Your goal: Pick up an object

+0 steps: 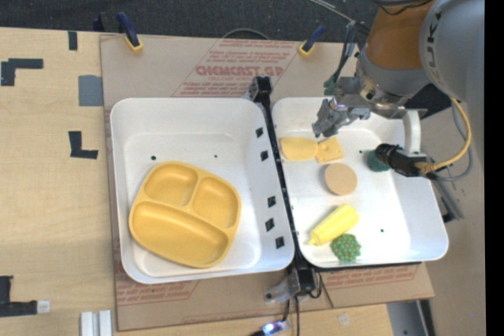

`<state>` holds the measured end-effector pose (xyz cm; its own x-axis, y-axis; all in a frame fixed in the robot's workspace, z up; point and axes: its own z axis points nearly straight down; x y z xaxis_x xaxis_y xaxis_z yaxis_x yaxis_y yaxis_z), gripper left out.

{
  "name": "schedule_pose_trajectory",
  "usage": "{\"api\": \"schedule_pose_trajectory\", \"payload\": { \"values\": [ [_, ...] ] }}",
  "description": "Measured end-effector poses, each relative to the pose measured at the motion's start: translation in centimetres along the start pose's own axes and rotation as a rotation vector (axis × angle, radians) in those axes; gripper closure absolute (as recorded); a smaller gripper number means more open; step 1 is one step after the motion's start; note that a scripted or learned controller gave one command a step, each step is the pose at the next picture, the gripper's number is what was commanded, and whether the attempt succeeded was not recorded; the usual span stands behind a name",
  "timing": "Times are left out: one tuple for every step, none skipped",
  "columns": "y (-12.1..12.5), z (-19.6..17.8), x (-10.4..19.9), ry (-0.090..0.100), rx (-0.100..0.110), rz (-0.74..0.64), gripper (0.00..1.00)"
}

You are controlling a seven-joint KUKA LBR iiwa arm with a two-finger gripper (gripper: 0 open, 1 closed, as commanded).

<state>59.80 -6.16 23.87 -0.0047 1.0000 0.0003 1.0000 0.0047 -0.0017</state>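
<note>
- Arm (417,20): grey, with an orange band above the wrist, it reaches in from the right over the right bin (409,244).
- Gripper (327,126): it hangs over the far left part of the right bin, just above the yellow pieces; whether it is wide or narrow cannot be told at this angle, and nothing is seen held in it.
- Candidate objects, all lying in the right bin: a pale yellow slice (298,149) and a small yellow square (329,150) directly below the gripper, side by side and close to touching; a tan disc (341,179) nearer the middle; a yellow corn cob (333,224) and a green broccoli piece (346,247) near the front; a dark green item (379,160) at the right, next to the cabled black fitting.
- Left bin (126,122): it holds a yellow divided plate (185,212), well apart from the gripper.
- Risk, flat targets: the slice and the square appear thin, so a descent may close above them or skid off and grasp nothing.
- Risk, crowding: the two pieces lie so close that a grasp may push one aside or catch both.
- Risk, wall: the slice lies near the divider (272,169) between the bins, which may block the gripper.
</note>
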Motion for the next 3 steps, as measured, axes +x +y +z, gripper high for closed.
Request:
{"api": "schedule_pose_trajectory", "payload": {
  "values": [
    [0.5, -0.4, 5.2, 0.001, -0.001, -0.001, 1.0],
    [1.9, 1.0, 9.8, -0.001, 0.0, 0.001, 1.0],
    [3.0, 0.2, 15.2, 0.001, -0.001, -0.002, 1.0]
  ]
}}
